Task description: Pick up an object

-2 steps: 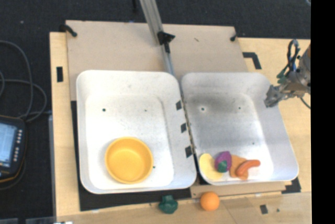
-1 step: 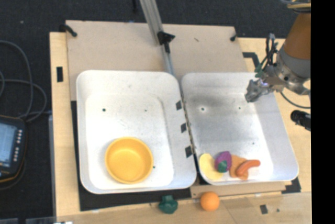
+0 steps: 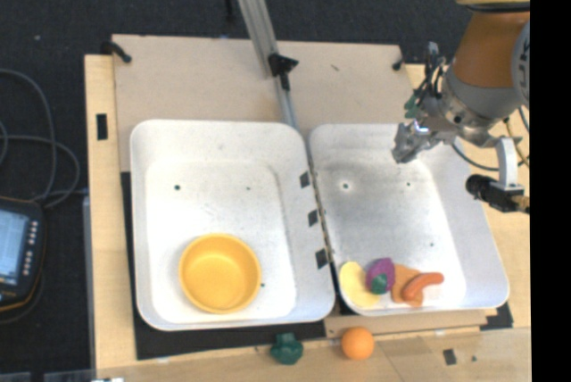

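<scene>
Yellow bowl (image 3: pixel 219 271) sits in the near part of the left bin (image 3: pixel 156 148), left of the seam between the two bins. Green object (image 3: pixel 286 348) and orange ball (image 3: pixel 357 343) lie on the tabletop (image 3: pixel 187 72), just outside the near end of that seam. Right of the seam, the right bin (image 3: pixel 464 228) holds a yellow piece (image 3: pixel 351 279), purple-and-green item (image 3: pixel 380 274) and orange item (image 3: pixel 417 284), clustered at its near edge. Gripper (image 3: pixel 408 145) hangs over the right bin's far edge, nothing visibly held; finger spacing cannot be told.
</scene>
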Controlling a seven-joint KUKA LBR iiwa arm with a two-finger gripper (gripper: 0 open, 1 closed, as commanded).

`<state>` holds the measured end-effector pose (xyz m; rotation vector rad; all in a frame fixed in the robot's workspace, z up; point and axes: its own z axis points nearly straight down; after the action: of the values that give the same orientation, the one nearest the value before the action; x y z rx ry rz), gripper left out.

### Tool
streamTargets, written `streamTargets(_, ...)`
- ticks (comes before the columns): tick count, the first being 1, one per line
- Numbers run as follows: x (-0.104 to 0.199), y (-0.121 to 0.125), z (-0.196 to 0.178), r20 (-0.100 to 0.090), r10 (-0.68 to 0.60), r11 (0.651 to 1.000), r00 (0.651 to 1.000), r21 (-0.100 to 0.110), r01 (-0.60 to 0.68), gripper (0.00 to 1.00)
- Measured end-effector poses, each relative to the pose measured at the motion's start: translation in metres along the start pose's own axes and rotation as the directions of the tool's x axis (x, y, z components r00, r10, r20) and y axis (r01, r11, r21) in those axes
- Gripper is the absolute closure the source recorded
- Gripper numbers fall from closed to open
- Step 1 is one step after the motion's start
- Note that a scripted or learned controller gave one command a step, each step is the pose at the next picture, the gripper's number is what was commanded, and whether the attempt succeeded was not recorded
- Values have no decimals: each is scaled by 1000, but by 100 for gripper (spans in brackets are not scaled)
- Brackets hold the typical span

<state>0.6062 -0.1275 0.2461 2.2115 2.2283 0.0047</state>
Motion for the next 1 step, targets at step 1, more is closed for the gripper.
streamTargets(1,57,4,3,-1,2,1000,1000,3,-2,100)
